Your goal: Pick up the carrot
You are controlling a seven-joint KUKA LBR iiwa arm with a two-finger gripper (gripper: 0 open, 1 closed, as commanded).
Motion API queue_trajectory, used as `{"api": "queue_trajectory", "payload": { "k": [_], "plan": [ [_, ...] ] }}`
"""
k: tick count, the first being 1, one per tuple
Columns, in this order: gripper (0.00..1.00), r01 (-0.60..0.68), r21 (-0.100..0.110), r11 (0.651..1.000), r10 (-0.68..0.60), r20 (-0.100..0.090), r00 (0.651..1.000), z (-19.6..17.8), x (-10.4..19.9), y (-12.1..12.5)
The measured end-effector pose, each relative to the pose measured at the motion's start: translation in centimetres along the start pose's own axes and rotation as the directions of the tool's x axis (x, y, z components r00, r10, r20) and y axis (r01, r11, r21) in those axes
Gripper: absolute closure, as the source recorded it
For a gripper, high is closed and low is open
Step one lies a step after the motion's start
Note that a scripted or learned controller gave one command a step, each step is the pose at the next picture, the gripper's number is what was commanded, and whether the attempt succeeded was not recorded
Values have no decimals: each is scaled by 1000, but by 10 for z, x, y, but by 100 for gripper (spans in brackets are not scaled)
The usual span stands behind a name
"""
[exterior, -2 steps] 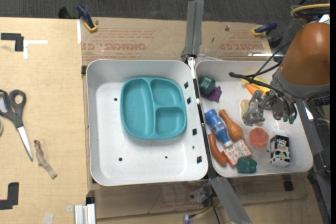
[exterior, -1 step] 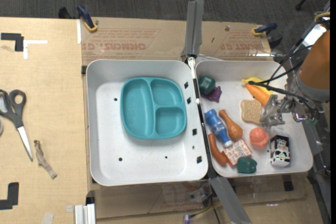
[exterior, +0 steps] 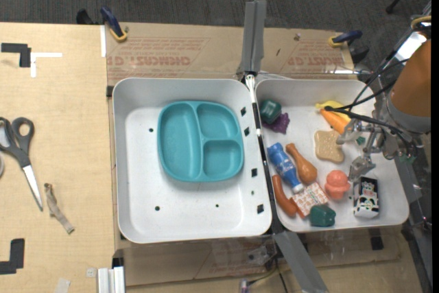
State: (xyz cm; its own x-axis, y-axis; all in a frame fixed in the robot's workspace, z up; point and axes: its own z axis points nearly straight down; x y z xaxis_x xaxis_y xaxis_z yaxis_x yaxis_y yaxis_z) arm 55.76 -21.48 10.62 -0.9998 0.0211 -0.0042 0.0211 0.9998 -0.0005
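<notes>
Cardboard sheet point(exterior: 206, 51) behind bins: red print, upside down, roughly "CHEMICAL GUYS"; repeated at right, unreadable.

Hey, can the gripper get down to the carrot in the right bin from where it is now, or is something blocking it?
Probably yes. The gripper hangs just beside the carrot, which lies near the right bin's back edge with its top uncovered. The bread slice and a yellow piece sit close against it, so the approach could nudge them.

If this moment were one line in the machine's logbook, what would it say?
task: pick up carrot | end effector: over right bin, beside carrot | hold: none seen | left bin: teal plate
</notes>
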Motion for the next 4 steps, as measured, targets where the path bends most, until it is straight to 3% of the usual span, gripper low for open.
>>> {"api": "queue_trajectory", "payload": {
  "k": [1, 2, 3, 4],
  "plan": [
    [0, 138, -15, 990, -139, -18, 990, 16, -85, 1],
    [100, 132, -5, 991, -132, 4, 991, 2, -90, -1],
    [0, 131, -6, 991, -131, 1, 991, 3, -89, -1],
    [0, -30, -1, 1000, 30, 1, 1000, 13, -69, -6]
  ]
}}
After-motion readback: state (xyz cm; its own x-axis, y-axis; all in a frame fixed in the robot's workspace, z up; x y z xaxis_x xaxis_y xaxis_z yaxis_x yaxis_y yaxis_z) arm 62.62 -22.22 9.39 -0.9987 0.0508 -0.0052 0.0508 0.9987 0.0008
